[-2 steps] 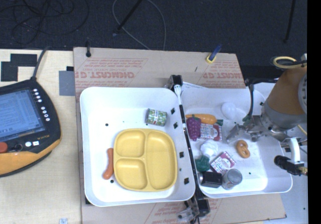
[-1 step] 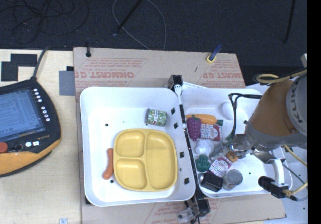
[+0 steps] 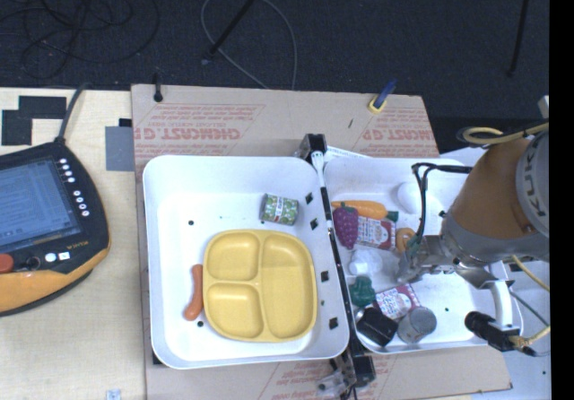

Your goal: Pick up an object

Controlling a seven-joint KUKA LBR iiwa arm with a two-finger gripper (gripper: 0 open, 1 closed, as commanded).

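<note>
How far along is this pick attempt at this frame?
Done: the arm has reached into the right bin, the gripper low among its clutter beside the red pouch. In hand: nothing visibly lifted; the fingers are hard to read. Left: secure an object and raise it clear.

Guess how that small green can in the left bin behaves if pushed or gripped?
The green can lies on its side on the flat floor of the left bin, so a push would probably roll it. It looks rigid, so a grip should hold its shape. Its curved wall may slip.
</note>
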